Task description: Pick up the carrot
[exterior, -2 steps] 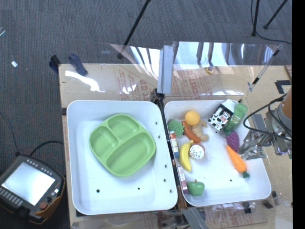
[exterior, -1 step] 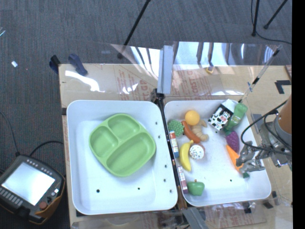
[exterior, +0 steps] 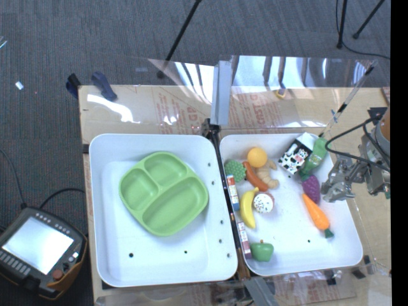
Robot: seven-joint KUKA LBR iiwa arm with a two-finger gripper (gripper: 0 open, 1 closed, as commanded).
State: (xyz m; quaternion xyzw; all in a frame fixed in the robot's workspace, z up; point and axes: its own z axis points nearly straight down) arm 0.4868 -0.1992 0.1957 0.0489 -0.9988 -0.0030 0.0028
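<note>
Though jaw state unreadable, end effector (exterior: 336,189) just right of carrot (exterior: 316,213), apart.

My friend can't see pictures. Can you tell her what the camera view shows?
A robot gripper hangs over the right white bin, near an orange carrot lying among toy foods like a banana and a green apple. The left bin holds a green divided plate.

robotics lab: grey carpet, tripod legs (exterior: 185,24) at the far side, a teach pendant (exterior: 39,250) near left, two white bins (exterior: 102,171) on a bench (exterior: 127,110).
</note>
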